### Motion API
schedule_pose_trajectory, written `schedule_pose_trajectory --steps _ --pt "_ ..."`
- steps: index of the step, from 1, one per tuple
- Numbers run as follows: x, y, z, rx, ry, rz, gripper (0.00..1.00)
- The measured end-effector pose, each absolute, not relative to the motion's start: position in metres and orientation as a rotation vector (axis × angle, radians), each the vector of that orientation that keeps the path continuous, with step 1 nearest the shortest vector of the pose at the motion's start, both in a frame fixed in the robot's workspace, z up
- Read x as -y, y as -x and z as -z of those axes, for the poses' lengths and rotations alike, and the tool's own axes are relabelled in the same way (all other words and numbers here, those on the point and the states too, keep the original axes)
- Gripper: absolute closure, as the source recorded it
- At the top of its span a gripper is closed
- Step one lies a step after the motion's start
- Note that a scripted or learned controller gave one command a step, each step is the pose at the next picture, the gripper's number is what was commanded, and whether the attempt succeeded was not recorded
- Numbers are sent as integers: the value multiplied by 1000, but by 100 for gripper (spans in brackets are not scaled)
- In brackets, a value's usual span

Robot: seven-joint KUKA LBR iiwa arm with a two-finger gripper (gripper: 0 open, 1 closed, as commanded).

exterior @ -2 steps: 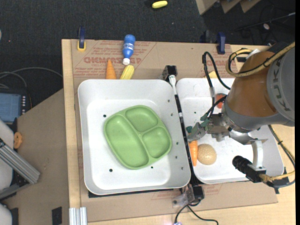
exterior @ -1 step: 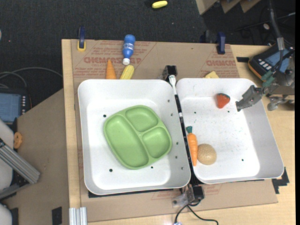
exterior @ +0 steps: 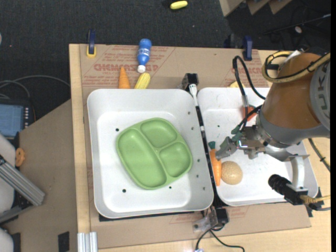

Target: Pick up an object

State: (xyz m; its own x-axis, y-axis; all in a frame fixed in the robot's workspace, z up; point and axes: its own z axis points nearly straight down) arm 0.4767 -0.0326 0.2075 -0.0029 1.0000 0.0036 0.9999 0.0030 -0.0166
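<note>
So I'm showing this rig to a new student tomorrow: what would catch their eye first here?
Probably the green divided plate lying in the left bin. Next, the arm's orange band above the right bin, with the claw low near a tan ball and a carrot at that bin's left wall.

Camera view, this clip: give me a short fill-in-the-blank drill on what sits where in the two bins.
1. The green divided plate lies in the ____ bin of the view.
2. The tan round object lies in the ____ bin, just below the claw.
3. The carrot inside the bins lies along the right bin's ____ wall.
4. The blue and white bottle lies on the ____, beyond the bins.

Missing words: left; right; left; cardboard
</note>
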Motion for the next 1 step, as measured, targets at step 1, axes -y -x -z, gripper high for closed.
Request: schedule_pose_trajectory --steps 1 --pt "55 -522 -183 2222 2225 0 0"
